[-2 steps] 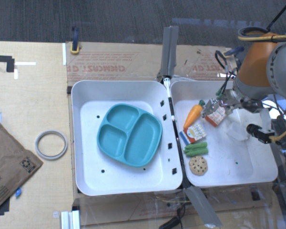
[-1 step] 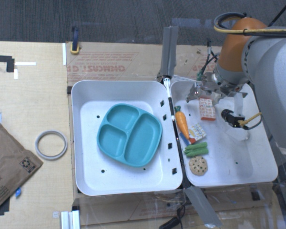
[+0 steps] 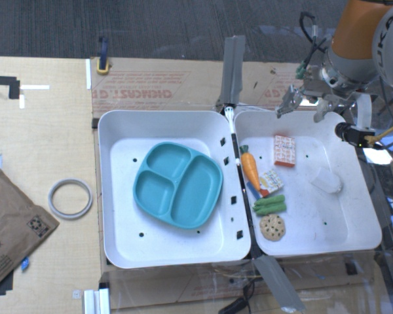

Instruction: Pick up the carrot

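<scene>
Carrot (image 3: 250, 167): orange, green-topped, tapered.

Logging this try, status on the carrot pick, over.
Two-finger gripper above right bin's far edge, holding nothing. Orange toy carrot lies against bin's left wall, untouched. Green pea pod, round cookie just beyond carrot's tip.

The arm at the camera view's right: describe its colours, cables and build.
The arm has a rounded grey body with a broad orange band above the wrist. Black cables loop beside it, with a yellowish one at the top. The gripper is grey metal with dark parts.
</scene>
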You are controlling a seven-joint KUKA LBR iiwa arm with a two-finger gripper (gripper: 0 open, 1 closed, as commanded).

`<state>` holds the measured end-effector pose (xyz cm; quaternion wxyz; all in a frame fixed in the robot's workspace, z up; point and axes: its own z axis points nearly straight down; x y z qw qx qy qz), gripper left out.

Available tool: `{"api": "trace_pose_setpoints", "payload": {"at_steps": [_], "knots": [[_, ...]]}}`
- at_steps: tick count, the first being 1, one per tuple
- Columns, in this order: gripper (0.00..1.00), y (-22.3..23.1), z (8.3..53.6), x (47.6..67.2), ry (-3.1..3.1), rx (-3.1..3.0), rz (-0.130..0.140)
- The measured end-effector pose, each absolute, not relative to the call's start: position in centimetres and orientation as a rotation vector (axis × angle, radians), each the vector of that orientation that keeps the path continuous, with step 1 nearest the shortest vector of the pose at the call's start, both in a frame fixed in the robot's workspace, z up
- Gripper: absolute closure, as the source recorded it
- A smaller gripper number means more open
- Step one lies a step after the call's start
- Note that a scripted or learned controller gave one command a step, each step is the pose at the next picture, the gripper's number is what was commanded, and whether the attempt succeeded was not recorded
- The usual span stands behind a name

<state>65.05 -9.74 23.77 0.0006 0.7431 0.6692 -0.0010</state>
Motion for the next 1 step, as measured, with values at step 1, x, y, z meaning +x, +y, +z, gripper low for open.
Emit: {"api": "trace_pose_setpoints", "payload": {"at_steps": [1], "knots": [[1.00,-9.75,24.59,65.09,2.104,2.330,-0.008]]}}
